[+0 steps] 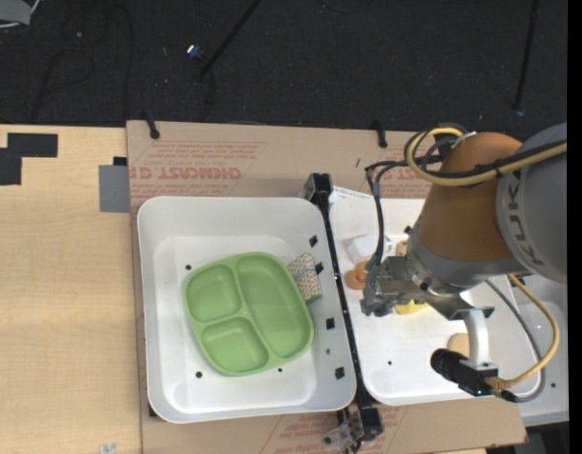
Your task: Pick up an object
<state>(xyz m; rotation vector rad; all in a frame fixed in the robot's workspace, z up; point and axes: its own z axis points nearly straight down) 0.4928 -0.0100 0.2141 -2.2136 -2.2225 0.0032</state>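
My gripper [378,299] hangs low over the left part of the right bin [404,386], with the grey and orange arm above it hiding much of that bin. A small orange object [354,275] lies just left of the gripper, touching or nearly touching it. A yellow object [412,306] peeks out from under the wrist on the right. A pale tan object [457,341] lies further right, and a white object [362,246] sits near the bin's back left.
The left bin [163,367] holds a green divided plate [247,312]. A small patterned piece [307,275] rests against the plate's right edge. A black divider [330,282] runs between the two bins.
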